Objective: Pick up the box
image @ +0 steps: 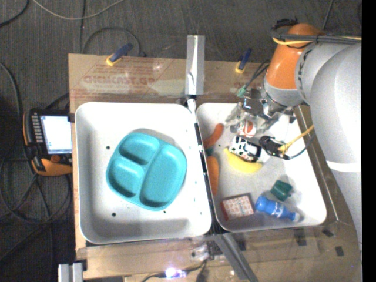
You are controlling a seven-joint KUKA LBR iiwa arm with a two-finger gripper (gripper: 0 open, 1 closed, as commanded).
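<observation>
Box (237, 206) lies flat, untouched, well below banana (244, 162). Hand (251, 128) hovers just above banana; finger state cannot tell. Approach step. Next: shift down past banana, descend over box.

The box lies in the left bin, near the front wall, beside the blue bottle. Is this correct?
Not quite. The camera view shows the box in the right bin, not the left one. The rest holds: it lies near the front wall, beside the blue bottle. The left bin holds the teal divided plate.
</observation>
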